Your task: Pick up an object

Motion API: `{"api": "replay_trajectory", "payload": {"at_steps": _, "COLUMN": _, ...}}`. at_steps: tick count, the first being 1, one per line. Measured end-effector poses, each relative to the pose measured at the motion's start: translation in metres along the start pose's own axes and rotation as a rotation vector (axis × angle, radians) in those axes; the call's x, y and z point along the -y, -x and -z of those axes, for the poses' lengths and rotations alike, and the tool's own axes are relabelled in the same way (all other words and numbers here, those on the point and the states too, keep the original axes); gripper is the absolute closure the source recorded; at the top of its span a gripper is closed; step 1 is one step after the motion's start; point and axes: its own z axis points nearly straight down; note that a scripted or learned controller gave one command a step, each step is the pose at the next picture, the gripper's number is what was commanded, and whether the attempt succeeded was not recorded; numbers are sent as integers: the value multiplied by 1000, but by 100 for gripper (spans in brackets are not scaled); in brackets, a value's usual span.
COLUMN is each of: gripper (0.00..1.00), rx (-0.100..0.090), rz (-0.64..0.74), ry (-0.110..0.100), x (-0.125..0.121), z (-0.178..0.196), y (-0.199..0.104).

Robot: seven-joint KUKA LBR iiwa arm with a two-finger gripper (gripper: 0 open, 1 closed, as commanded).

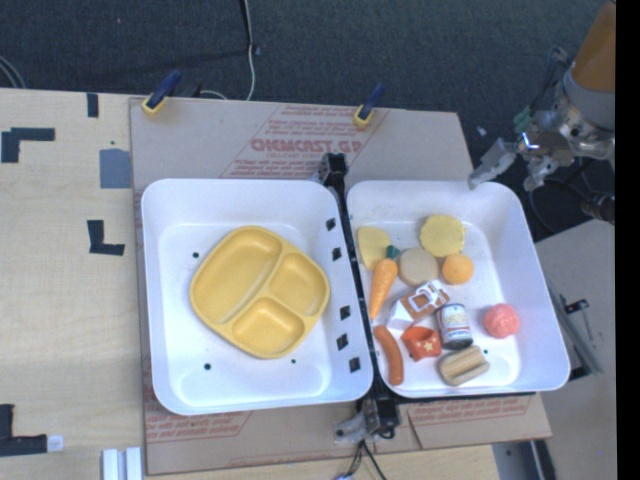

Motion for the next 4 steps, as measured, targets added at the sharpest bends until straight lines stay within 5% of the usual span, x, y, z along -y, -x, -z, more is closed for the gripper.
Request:
{"api": "replay_trajectory", "payload": {"at_steps": 1, "gripper": 0, "rx": -5, "rz": 2, "ry": -14, "x": -24, "z": -146, "y": -12}}
{"api": "replay_trajectory", "payload": {"at_steps": 2, "gripper": 0, "rx": 2, "rz": 1, "ry": 1, "x": -13, "z": -189, "y": -42}}
{"api": "replay_trajectory", "payload": {"at_steps": 3, "gripper": 100, "rx": 1, "rz": 2, "ry": -2, "x": -13, "z": -179, "y": -41}}
{"api": "replay_trajectory", "payload": {"at_steps": 4, "gripper": 100, "rx": -3, "rz": 9, "ry": 8, "x": -9, "z": -81, "y": -131}}
